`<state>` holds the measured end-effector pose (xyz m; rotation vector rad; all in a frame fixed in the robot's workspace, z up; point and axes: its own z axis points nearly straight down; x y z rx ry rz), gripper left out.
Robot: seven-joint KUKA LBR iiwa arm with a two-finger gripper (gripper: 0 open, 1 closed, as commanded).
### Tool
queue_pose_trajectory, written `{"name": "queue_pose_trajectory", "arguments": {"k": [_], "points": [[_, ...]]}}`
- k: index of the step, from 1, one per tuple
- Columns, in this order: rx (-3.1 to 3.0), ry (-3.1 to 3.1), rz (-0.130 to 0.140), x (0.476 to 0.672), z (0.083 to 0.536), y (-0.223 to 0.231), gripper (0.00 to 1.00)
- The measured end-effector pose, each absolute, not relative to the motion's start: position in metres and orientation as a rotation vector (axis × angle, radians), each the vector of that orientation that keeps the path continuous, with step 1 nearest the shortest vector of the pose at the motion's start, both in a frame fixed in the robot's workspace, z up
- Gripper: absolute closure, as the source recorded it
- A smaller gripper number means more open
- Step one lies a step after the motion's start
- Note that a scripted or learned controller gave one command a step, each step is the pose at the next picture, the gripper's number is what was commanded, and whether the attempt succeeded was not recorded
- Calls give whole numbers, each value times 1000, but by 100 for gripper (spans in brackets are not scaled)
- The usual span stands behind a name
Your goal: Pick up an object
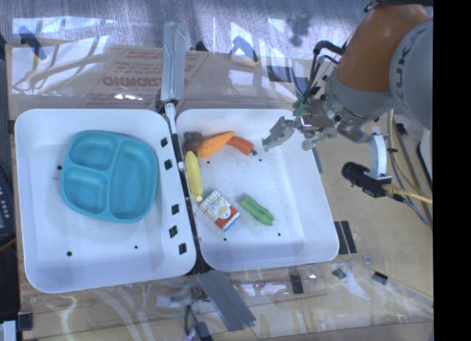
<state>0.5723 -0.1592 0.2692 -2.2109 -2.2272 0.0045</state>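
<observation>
Nearest us in the right bin, we are seeing a small carton and a green pod lying side by side, the pod's long axis slanting down to the right. Just behind them a yellow corn is lying along the bin's left wall. Farther back, the carrot is resting with its long axis running left to right, tilted up toward the right. Our claw is hanging just to the right of the carrot's tip, above the bin, and holding nothing. We cannot tell how far it is parted. We are judging the carrot the nearest target, lying leftward. A blue plate is sitting in the left bin.
</observation>
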Motion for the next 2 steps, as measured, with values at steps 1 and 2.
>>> {"name": "queue_pose_trajectory", "arguments": {"k": [1,2], "points": [[-2085,-2341,7,512,166,-107,0],[-2000,-2437,-12,521,100,-105,0]]}}
